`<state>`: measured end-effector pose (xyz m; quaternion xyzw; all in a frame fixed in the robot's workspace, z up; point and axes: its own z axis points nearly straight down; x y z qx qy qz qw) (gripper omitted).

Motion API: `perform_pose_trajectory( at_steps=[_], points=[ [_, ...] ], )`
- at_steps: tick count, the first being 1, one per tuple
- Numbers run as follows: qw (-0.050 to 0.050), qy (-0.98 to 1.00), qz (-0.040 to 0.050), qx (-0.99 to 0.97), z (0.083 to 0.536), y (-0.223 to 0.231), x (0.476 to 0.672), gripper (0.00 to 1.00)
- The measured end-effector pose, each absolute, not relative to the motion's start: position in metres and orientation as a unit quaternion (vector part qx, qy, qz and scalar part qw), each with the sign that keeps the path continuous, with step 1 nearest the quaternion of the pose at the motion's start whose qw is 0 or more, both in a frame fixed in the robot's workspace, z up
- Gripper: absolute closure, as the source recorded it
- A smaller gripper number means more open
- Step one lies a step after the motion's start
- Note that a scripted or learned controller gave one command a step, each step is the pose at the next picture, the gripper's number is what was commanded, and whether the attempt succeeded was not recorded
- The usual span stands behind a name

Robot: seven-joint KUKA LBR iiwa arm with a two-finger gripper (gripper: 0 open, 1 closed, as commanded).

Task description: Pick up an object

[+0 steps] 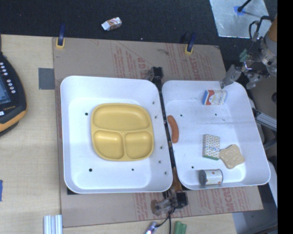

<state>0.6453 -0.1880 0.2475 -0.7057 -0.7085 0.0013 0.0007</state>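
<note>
The right bin point(244, 130) holds several small objects. A white carton with blue and red print point(214, 97) lies near the back. A brown sausage point(173, 128) rests by the left wall. A checked green-edged pack point(211, 146) touches a tan bread slice point(231, 156). A small grey-and-white can point(210, 177) lies on its side at the front. My gripper point(241, 78) hovers over the bin's back right corner, just right of the carton, open with nothing between its fingers.
The left bin point(73, 130) holds a yellow divided plate point(122, 130). A teach pendant point(2, 94) lies on the bench at the far left. Blue clamps point(189, 43) pin the cardboard at the back. A crumpled wrapper point(111, 24) lies on the dark floor behind.
</note>
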Motion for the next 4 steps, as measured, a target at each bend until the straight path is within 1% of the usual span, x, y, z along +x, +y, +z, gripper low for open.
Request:
perform_pose_trajectory(
  at_steps=[1,2,3,4],
  points=[
    [0.002,-0.709,0.0019,-0.705,0.1,-0.17,0.656,0.0],
    [0.001,-0.709,0.0017,-0.705,0.148,-0.179,0.492,0.0],
    [0.002,-0.71,0.0021,-0.704,0.091,-0.153,0.524,0.0],
    [0.001,-0.71,0.0015,-0.704,0.092,-0.114,0.546,0.0]
  ],
)
